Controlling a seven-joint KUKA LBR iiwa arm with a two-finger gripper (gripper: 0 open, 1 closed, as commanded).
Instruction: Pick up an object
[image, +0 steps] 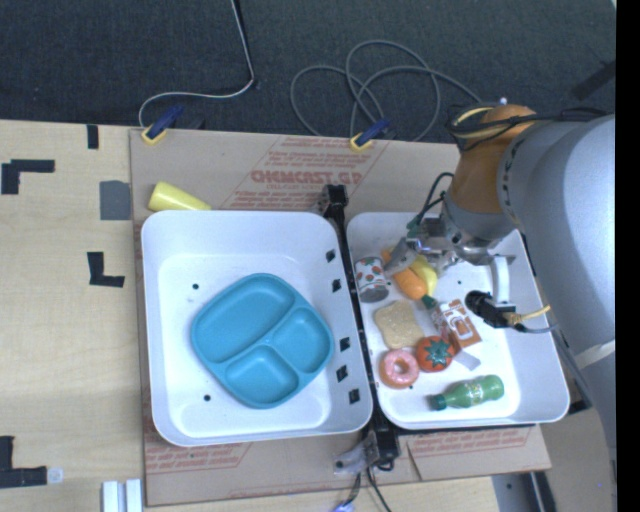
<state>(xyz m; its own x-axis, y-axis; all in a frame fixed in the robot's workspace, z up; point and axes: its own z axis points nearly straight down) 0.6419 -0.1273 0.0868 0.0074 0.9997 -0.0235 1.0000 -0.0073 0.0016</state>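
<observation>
My gripper (420, 250) hangs low over the back of the right bin (532, 385), just above an orange fruit (410, 284) and a yellow piece (429, 272). A small patterned can (370, 279) stands to its left. Nearer the front lie a slice of toast (398, 323), a pink donut (399, 369), a red tomato (436, 354), a snack packet (458, 322) and a green bottle (467, 393) on its side. Nothing is visibly held.
The left bin (160, 330) holds a blue divided plate (262, 338). A yellow object (178, 197) lies on the cardboard behind that bin. Cables (390, 80) loop across the dark floor at the back. The arm's grey body (570, 230) covers the right bin's right side.
</observation>
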